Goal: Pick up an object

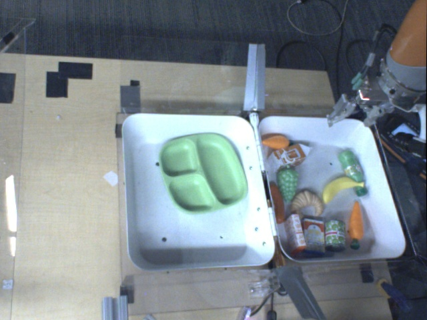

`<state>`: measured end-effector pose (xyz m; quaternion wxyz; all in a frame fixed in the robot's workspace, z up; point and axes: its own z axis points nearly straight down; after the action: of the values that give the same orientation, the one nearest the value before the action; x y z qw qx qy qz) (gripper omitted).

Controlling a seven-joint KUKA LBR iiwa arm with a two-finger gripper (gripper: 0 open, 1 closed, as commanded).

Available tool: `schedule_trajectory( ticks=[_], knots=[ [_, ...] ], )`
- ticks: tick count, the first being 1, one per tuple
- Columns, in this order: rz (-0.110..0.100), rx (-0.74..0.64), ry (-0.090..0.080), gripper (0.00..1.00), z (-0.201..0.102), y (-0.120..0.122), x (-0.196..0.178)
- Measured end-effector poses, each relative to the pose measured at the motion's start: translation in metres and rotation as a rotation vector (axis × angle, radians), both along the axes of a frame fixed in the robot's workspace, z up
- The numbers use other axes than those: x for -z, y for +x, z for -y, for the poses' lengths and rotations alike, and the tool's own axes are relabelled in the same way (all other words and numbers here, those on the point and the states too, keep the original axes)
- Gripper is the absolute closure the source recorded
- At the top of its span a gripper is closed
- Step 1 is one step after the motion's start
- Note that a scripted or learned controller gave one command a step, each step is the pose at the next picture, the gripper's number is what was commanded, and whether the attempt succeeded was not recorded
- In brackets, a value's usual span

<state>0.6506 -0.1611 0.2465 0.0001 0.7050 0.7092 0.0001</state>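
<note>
Item: banana point(340, 188), lying mid right bin point(383, 172); likely light, stiff, slick plastic; best pinched across its curved middle. Hand point(347, 109) hovering over the bin's far edge, fingers spreading apart, carrying nothing.

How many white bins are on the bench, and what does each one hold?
2. The left bin holds a green divided tray. The right bin holds small toy foods, for example a banana; some may be hidden.

A grey two-finger gripper point(348, 109) hovers over the far rim of the shallow white right bin point(390, 209), with a yellow plastic banana point(338, 188) lying below it.
</note>
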Motion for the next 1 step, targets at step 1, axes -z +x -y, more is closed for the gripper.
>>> schedule_trajectory(
  ticks=[1],
  knots=[
    [0.011,-0.086,-0.002,0.00,-0.0137,-0.0214,0.1186]
  ],
)
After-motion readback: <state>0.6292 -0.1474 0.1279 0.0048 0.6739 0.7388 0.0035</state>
